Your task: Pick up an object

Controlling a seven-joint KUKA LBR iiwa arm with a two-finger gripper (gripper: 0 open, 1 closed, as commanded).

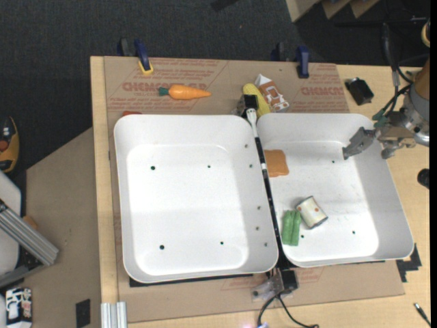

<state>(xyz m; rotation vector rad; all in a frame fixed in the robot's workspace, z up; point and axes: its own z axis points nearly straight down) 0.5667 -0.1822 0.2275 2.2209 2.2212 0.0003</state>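
Note:
The right bin (382,251) holds three objects. A tan-orange flat block (276,162) lies by its left wall. A green object (291,227) lies near the front left, with a small white can (312,212) touching it on the right. My gripper (373,146) hovers over the bin's far right corner, well away from all three. It is open, its two grey fingers spread, with nothing between them.
The left bin (136,142) stands beside the right one. Behind the bins, on the brown board, lie a toy carrot (186,93), a yellow item (254,96) and a red-and-white packet (274,96). Blue clamps (143,59) (302,61) grip the far edge. A black part (358,89) sits at the back right.

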